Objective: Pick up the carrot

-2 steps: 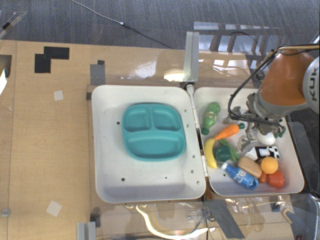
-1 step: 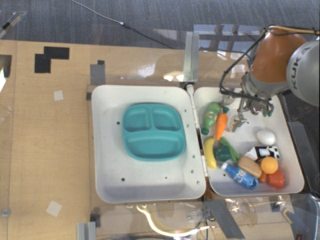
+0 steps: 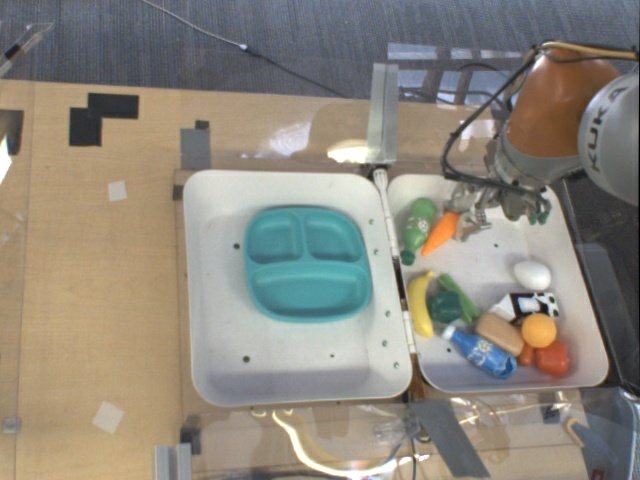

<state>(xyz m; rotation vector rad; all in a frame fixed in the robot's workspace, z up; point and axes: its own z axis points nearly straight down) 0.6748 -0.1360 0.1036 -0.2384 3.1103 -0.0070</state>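
Your carrot [image 3: 440, 233] lies in the right bin [image 3: 585, 298], up at about 10 o'clock within it, tilted so its orange tip points down toward 7 o'clock and its top end points up toward 1 o'clock. The green bottle [image 3: 417, 225] sits just beside it at 9 o'clock, touching or nearly so; you cannot tell which from this slant.

The gripper [image 3: 470, 213] hangs at the carrot's top end, at roughly 1 o'clock from its middle. Whether the claw is open, closed or gripping anything cannot be told: the metal parts blur together under the wrist, and no carrot shows between them.

To do this step well, I judge you want the claw centred over the carrot's thick middle, not its end, so shift toward 7 o'clock along the body. Turn the wrist so the closing line runs across the carrot, from 10 to 4 o'clock. Keep the 10 o'clock side clear of the bottle, or you may pinch both or nudge the carrot away. Come down straight, close, then lift slowly and check the carrot rises with you.

The rest of the clutter, the egg [image 3: 531, 272], banana [image 3: 420, 304] and orange [image 3: 539, 330], lies well apart toward 5 o'clock. The teal tray [image 3: 305, 264] in the left bin [image 3: 215, 348] plays no part
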